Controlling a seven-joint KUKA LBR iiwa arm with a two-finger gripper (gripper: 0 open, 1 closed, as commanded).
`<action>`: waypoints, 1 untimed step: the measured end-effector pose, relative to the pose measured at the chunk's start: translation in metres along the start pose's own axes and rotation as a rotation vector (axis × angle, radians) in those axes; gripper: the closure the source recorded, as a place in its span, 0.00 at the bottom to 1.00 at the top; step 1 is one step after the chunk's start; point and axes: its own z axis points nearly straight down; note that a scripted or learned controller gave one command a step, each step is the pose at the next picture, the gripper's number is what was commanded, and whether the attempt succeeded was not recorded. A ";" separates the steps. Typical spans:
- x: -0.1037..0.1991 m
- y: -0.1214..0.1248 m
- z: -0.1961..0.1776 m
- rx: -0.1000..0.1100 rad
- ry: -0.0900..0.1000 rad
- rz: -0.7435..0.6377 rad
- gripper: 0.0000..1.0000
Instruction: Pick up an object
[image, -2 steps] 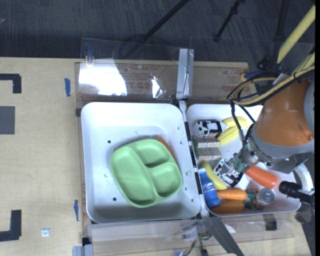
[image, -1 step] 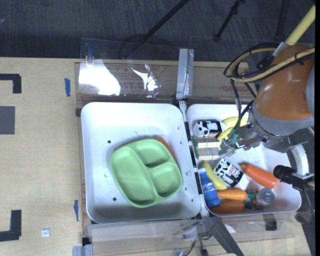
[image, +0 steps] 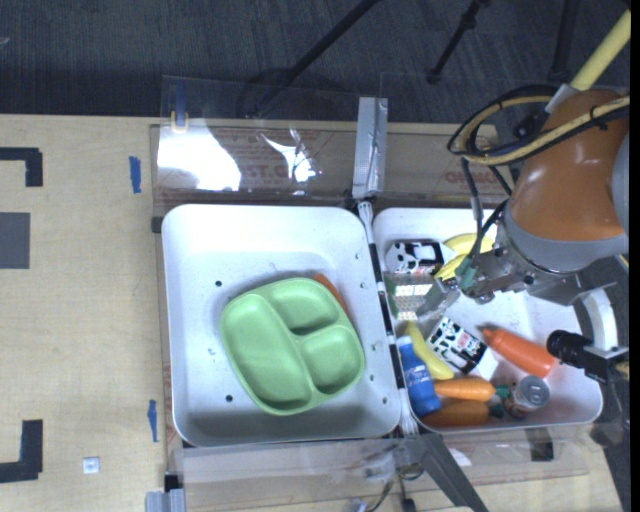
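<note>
1. The arm reaches in over the right bin, and its jaws hang low above the heap of things near the bin's left wall. I judge this to be the approach step: nothing sits between the jaws, so no object is picked up.

2. Whether the jaws are open or closed I cannot tell; they are small, and the grey metal blends with the clutter behind them.

3. Several candidates lie around the jaws. The black-and-white patterned box is just beside them on the far side. A second patterned item and a yellow banana-like thing lie just below them, toward the near rim. The orange bottle is to their right, and the blue bottle and the carrot-like thing are further toward the near rim.

4. The green divided plate is well apart from the jaws, in the left bin.

5. The next move, in my judgement, calls for choosing one item, placing the jaws on both sides of it, going down, and closing. The things touch each other closely, so a clean grasp needs care.
</note>
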 end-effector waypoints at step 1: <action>-0.019 -0.016 0.080 0.001 0.001 -0.099 0.00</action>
